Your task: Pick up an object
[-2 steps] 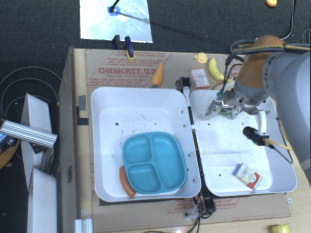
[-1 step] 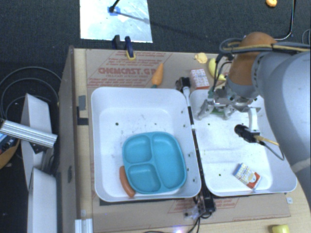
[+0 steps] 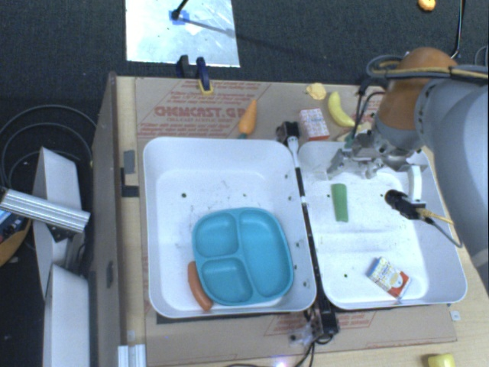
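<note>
My two white bins (image 3: 229,159) look like smooth, slightly glossy plastic, as does the blue divided plate (image 3: 243,254). The bench board (image 3: 206,105) is matt brown cardboard. The sheet (image 3: 182,21) behind it appears shiny, metallic.

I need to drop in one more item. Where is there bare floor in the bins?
Left bin: bare back half, behind the blue tray. Right bin: bare strip between the green block and the carton. Crowded by the gripper at the back.

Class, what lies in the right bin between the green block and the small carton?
Nothing: in the camera view, bare white bin floor separates the green block from the small carton.
</note>
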`<action>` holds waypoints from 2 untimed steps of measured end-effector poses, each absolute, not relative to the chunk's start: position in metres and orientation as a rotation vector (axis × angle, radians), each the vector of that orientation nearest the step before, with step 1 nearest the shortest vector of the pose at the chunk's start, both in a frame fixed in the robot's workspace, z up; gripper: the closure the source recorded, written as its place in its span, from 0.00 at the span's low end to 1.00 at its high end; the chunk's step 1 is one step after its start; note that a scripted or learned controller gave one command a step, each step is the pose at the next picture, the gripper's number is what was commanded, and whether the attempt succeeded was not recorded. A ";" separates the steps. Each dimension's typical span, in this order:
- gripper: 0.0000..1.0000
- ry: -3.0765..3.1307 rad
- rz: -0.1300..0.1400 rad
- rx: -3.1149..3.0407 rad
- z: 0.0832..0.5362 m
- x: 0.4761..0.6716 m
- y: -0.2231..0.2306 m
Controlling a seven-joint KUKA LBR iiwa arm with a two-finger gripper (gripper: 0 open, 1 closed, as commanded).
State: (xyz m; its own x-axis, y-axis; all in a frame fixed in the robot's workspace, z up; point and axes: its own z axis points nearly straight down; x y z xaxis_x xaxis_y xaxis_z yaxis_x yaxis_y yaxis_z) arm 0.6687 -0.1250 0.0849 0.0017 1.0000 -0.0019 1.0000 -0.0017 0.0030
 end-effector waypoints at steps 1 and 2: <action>0.00 2.224 0.011 2.209 0.162 0.671 -0.094; 0.00 2.226 -0.005 2.224 0.080 0.625 -0.089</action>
